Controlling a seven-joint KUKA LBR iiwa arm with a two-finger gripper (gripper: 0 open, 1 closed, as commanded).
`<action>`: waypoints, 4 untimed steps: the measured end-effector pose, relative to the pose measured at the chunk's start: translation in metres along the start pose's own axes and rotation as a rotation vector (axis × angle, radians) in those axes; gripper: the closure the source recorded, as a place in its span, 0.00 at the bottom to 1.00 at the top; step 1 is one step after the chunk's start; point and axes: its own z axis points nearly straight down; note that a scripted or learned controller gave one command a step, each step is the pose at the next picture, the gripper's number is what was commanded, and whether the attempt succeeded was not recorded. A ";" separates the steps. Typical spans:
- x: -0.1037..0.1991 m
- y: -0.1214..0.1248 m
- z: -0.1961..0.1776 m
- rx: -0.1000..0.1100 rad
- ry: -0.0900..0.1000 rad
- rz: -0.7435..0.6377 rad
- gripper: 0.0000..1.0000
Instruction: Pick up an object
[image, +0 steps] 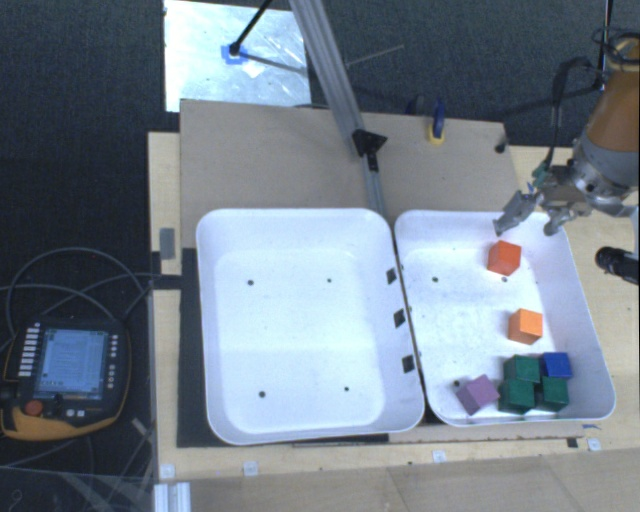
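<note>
The open, empty gripper (533, 213) is hovering above the red cube (504, 257), seemingly light, rigid, best pinched across 2 flat sides.

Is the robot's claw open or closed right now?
Open. The gripper has its two fingers spread apart above the right bin, with nothing between them; the orange block lies just below.

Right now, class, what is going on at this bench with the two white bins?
A grey robot arm's two-finger gripper hangs open above the far edge of the right-hand white bin, holding nothing. Just below it lies a red-orange cube. An orange cube, green blocks, a blue cube and a purple cube also lie there.
</note>
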 end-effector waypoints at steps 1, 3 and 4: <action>0.000 0.000 0.000 0.000 -0.001 0.000 0.00; 0.001 0.009 0.113 -0.010 -0.009 0.002 0.00; 0.001 0.012 0.109 -0.018 -0.007 0.001 0.00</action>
